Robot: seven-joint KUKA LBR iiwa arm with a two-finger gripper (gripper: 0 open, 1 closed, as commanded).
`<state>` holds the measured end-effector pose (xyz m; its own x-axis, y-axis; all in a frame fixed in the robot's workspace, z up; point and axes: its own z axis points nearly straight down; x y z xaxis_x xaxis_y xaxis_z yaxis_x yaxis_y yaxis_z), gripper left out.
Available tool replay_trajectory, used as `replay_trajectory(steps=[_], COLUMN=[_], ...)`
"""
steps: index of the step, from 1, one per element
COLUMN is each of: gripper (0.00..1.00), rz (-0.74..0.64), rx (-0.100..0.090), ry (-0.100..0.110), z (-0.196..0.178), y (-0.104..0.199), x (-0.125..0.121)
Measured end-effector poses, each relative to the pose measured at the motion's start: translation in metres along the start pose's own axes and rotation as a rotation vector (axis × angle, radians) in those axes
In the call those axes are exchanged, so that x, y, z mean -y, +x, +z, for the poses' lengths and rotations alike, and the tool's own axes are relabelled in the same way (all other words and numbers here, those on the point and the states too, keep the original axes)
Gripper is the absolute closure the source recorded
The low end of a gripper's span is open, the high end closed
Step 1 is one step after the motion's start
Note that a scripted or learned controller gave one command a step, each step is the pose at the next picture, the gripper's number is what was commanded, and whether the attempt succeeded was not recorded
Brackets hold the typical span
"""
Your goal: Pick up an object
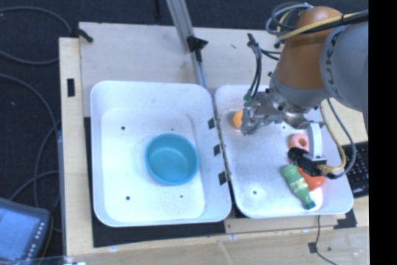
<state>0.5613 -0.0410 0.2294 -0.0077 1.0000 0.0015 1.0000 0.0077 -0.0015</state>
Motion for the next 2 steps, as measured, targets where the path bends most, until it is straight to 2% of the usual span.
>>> replay_trajectory(steps=[2], gripper=[1.0], rz=[-0.003], rx=[-0.002], ry=[-0.002], z=[0.004], y=[0.103], x=[0.004])
